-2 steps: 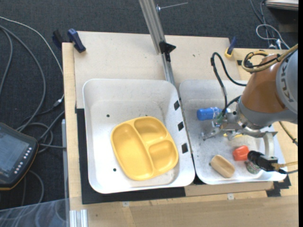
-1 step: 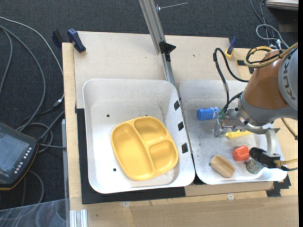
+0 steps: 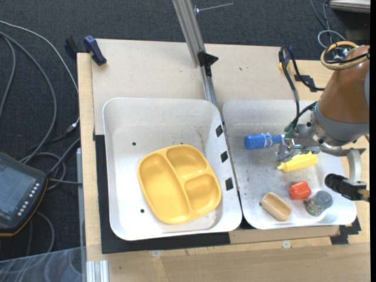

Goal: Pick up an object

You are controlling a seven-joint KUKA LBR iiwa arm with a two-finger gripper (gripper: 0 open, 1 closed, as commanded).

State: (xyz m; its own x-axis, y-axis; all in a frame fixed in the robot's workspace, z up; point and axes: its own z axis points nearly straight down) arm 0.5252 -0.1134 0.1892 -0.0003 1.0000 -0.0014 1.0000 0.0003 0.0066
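Note:
In the right bin [image 3: 252, 175] my gripper [image 3: 286, 148] reaches down from the right edge. It sits between a blue bottle [image 3: 261, 141] to its left and a yellow bottle [image 3: 298, 163] just below it. Whether either is between the fingers is hidden. Lower in the same bin lie a tan bread-like piece [image 3: 275, 206], a red block [image 3: 300, 190] and a grey-green round can [image 3: 319, 203].
The left bin [image 3: 123, 157] holds a yellow divided plate [image 3: 179, 183]. A metal pole [image 3: 191, 25] slants up from between the bins. Blue clamps sit at the bench's far corners [image 3: 94, 49]. Cables and a tablet lie on the floor at left.

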